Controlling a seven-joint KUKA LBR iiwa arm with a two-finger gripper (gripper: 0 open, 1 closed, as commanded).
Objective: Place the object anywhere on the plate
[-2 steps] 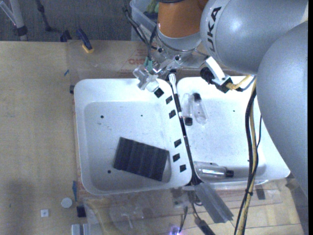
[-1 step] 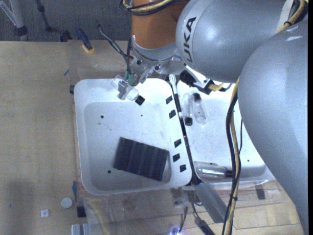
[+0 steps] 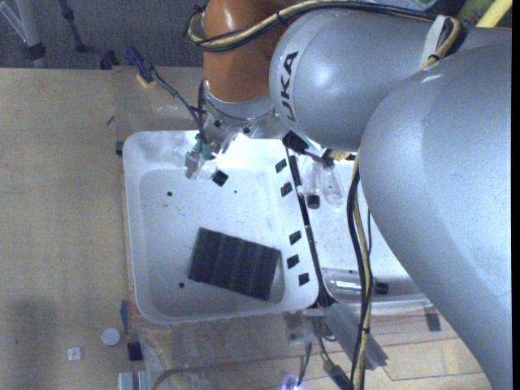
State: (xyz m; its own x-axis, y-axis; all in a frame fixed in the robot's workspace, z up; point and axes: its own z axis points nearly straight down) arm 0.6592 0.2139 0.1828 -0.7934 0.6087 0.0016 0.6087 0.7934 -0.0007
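My arm point(image 3: 382, 96) comes in from the right and covers most of the upper and right part of the view, grey casing with the orange band point(image 3: 236, 43) sitting just above my wrist. My gripper point(image 3: 203, 154) hangs over the far left corner of the left bin point(image 3: 146, 242), close to the bin's back wall. From this slanted angle the wrist hides most of the fingers, so I cannot tell whether they are apart or closed, and I see nothing clearly between them. A small dark piece point(image 3: 219, 178) shows just beside and below the gripper; it may be part of the tool or something lying on the bin floor, I cannot say which.

The dark ribbed plate point(image 3: 234, 263) lies flat on the floor of the left bin, toward the near side, turned a little so its long edge runs at a slant. It sits well apart from my gripper. A row of black markers point(image 3: 293, 238) runs along the wall between the two bins. The right bin point(image 3: 341, 218) is largely covered by my arm. Black and yellow cables point(image 3: 359, 242) trail down beside it.
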